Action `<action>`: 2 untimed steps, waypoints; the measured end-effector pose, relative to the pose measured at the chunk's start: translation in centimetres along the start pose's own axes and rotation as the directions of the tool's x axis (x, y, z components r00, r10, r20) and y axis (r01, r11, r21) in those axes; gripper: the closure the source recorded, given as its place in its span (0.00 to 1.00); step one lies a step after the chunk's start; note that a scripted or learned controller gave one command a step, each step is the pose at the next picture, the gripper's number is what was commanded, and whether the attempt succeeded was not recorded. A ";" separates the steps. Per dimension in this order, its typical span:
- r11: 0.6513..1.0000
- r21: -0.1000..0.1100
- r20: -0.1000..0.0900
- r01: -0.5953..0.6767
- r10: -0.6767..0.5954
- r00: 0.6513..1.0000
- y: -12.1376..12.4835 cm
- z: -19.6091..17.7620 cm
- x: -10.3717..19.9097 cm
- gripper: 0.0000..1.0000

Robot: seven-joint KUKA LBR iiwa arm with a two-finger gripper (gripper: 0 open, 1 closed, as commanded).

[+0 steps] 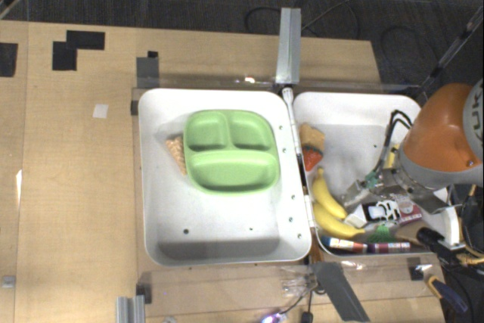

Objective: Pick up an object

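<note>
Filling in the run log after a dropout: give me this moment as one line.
arm: over right bin | claw: low beside banana | grasp: none visible | left bin: green tray

One fixed overhead camera looks slantwise down on both bins [227, 238].

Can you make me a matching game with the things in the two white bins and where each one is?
Things:
1. green tray
2. bananas
3. marker
4. tool

Places:
A. along the near wall of the right bin
B. left part of the right bin, next to the divider
C. in the left bin
D. low over the right bin, just right of the bananas

Pairs: 1-C, 2-B, 3-A, 4-D
</note>
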State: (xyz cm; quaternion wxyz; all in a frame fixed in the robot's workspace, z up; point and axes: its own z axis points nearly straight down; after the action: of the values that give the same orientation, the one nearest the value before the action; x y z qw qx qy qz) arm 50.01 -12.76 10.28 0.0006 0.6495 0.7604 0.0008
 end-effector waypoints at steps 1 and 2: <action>0.998 -0.017 0.004 -0.056 0.057 0.998 6.9 1.1 -0.4 0.00; 1.000 -0.010 0.001 -0.011 0.011 1.000 16.6 1.4 1.5 0.00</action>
State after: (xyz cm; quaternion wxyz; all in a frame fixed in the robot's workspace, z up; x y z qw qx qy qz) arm 66.13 -8.74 8.89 0.0043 0.6538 0.7566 0.0040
